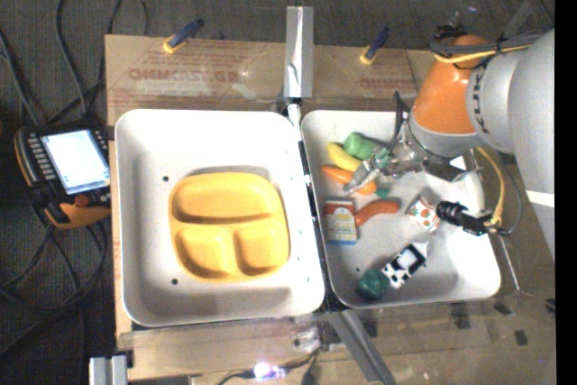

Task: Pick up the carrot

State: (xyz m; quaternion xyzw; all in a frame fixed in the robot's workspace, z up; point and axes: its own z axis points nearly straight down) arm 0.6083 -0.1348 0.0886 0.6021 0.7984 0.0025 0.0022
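The carrot [345, 177] is a small orange piece lying in the right bin [469, 284], near its upper left part. My gripper [371, 169] reaches down from the right, and its tip is right at the carrot's right end. From this slant I cannot make out whether it touches the carrot. The grey arm with its orange band [448, 104] covers the bin's upper right corner.
Around the carrot lie a yellow piece [340, 156], a green piece [358, 142], a red-orange sausage [379, 209] and a small carton [341, 224]. Lower down are a white and red toy [421, 216], a black-and-white cow [404, 263] and a green broccoli [370, 285]. The left bin [144, 284] holds a yellow divided tray [230, 224].
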